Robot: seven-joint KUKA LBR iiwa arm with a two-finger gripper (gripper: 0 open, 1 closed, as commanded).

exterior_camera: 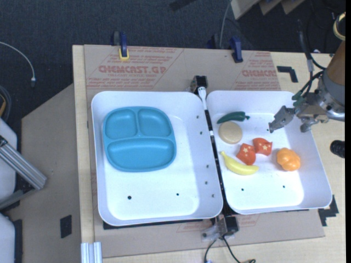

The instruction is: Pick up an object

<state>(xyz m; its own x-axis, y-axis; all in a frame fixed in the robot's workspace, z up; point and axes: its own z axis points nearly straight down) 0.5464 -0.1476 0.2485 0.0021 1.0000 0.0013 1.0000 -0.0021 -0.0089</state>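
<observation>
Bench inventory, taken relative to the right bin (pixel 312 196), nearest items first. At the near edge, just below the seam between the bins, a small metal clamp fitting (pixel 222 227) with a trailing cable. The brown cardboard-faced board (pixel 82 147) bears both bins and carries red printed lettering along its far strip. The right bin, white and shallow, holds six food items: a yellow banana (pixel 239 166) nearest, lying on its side towards the bin's left part; a red piece (pixel 247 154) touching the banana's upper side; a second red piece (pixel 263 146) just beside the first, to its right; an orange fruit (pixel 288 159) further right, near the second red piece but apart from it; a round beige piece (pixel 230 132) beyond the banana; a dark green pepper (pixel 233 116) just beyond the beige piece. The left bin (pixel 109 201), adjoining the right bin's left side, holds a blue divided plate (pixel 140 138) with three compartments. The gripper (pixel 289 121) hovers over the right bin's far right part, beyond the orange fruit, fingers spread apart with nothing between them. Two blue clamps (pixel 122 41) stand at the board's far edge. Beyond and around the board lies dark blue carpet (pixel 55 15), with cables running over it.
</observation>
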